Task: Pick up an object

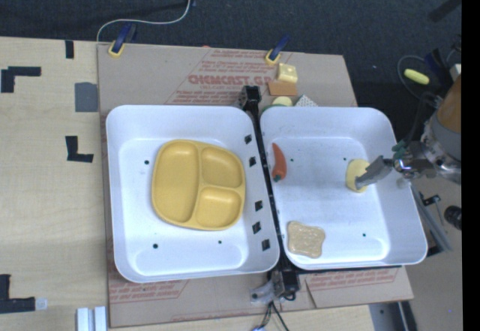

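In the right bin [375, 123] lie three things: a red-orange sausage-shaped piece [278, 160] near the left wall, a flat tan slice [306, 239] near the front, and a small yellow piece [355, 170] toward the right wall. My gripper [369, 176] reaches in from the right, low over the bin. Its tip lies against or just over the lower right side of the yellow piece. Part of that piece is covered by the gripper. Nothing is lifted off the bin floor.
The left bin [124, 127] holds a yellow divided plate [199, 184]. Behind the bins, on the cardboard, sit a tan and yellow block [284, 80] and a small pale ball [281, 102]. The arm's wrist [431, 157] hangs over the right bin's right rim.
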Tool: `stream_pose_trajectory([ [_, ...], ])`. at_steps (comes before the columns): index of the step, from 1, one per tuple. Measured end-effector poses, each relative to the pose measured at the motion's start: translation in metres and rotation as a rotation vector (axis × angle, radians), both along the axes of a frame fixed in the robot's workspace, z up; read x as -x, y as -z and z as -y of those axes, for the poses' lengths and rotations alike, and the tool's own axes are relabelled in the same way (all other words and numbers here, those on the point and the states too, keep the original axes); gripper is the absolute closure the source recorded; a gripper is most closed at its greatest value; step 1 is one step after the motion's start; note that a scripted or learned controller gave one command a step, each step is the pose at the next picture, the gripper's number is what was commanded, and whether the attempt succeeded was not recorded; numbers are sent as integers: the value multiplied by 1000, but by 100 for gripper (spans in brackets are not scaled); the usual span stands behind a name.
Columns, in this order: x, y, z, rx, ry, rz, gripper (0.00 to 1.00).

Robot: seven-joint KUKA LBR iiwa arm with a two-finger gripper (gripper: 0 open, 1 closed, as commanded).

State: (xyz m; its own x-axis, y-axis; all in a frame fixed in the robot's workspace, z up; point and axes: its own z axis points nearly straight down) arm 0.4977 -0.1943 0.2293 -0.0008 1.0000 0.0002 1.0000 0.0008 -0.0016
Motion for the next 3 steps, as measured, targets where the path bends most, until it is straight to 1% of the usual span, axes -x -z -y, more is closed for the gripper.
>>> stream_pose_trajectory([
  [1, -43, 149, 30, 5, 1, 9, 0],
  [2, -101, 143, 10, 4, -4, 7, 0],
  [3, -66, 83, 31, 3, 2, 4, 0],
])
